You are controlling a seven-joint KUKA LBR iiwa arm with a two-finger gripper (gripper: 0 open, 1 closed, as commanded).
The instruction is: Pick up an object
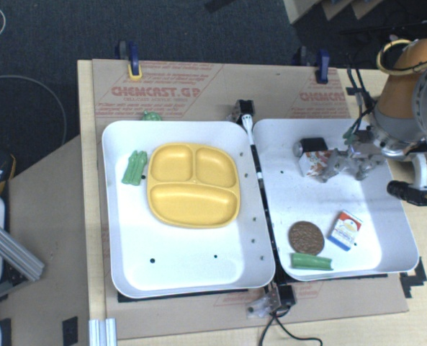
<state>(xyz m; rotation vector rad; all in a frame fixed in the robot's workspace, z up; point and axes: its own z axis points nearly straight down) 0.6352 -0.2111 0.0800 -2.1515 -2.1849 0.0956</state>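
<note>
The right bin (386, 222) holds several small things. A crumpled silvery packet with a black top (314, 157) lies near its back wall. Toward the front sit a brown round disc (306, 237), a green pod-shaped piece (311, 262) and a small blue, white and orange box (345, 231). My gripper (351, 166) hangs low over the back of the right bin, just right of the silvery packet and close to it. I see nothing clearly held in it. The arm's orange band (400, 85) rises behind it at the right.
In the left bin (191, 265) a yellow divided plate (194, 186) lies with a green ribbed piece (134, 168) beside its left edge. Another small green thing (151, 116) rests outside the bin's back rim. Blue clamps (133, 58) hold the cardboard base.
</note>
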